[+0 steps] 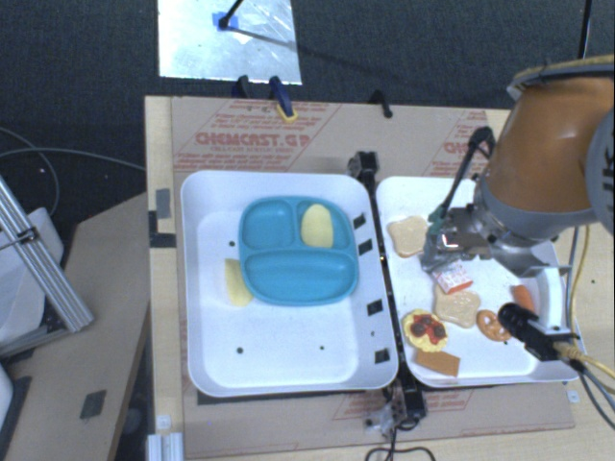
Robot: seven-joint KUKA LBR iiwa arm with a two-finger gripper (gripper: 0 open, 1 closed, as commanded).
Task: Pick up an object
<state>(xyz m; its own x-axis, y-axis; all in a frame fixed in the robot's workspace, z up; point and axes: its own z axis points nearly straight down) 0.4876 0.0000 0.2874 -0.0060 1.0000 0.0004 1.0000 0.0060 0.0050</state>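
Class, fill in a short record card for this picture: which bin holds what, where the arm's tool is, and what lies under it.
left bin: blue divided plate, yellow piece in its upper right compartment, pale yellow slice beside the plate
right bin: toast-shaped pieces, pizza, pretzel
tool: low over right bin
under tool: red-and-white packet

One fixed camera looks down at a slant — from above — on both white bins (pixel 207 286).
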